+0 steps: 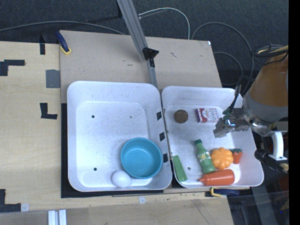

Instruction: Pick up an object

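gripper (226, 127): over your right bin (187, 95), beside the red-white packet (207, 114)
jaws: you can't tell
pumpkin (221, 158): touching green bottle (203, 156)

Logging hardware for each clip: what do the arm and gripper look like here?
The arm enters from the right as a rounded grey body with a broad orange band. Thin cables loop behind it. The gripper is a small grey metal assembly, with a white bracket and black fittings beside the wrist.

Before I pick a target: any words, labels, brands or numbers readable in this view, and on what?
None can be read.
Red and white packet in the right bin: printed, but too blurred.
Green bottle: label too small to read.
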Motion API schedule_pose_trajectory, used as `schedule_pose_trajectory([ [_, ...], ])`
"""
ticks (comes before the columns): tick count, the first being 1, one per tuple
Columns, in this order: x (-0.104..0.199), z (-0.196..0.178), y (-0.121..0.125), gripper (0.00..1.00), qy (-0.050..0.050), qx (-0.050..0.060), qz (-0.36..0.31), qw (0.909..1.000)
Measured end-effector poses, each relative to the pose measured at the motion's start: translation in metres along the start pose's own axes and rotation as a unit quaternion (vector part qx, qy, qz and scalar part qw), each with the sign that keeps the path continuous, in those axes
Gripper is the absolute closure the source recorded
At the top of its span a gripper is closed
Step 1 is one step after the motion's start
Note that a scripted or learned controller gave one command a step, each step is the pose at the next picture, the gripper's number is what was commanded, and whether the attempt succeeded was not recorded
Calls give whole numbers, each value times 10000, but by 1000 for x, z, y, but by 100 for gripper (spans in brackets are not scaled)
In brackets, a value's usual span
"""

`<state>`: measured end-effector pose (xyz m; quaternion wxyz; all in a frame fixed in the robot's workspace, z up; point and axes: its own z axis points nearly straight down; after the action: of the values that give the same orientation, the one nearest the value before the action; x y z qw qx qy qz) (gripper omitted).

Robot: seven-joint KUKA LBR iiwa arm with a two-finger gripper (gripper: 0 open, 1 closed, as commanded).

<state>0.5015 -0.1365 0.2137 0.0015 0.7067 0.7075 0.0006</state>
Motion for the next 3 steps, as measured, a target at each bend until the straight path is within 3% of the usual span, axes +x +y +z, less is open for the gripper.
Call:
schedule_pose_trajectory([
  [1,0,-52,1,100,-2,-8,-4,10000],
  [3,108,-58,21,100,15,22,-30,10000],
])
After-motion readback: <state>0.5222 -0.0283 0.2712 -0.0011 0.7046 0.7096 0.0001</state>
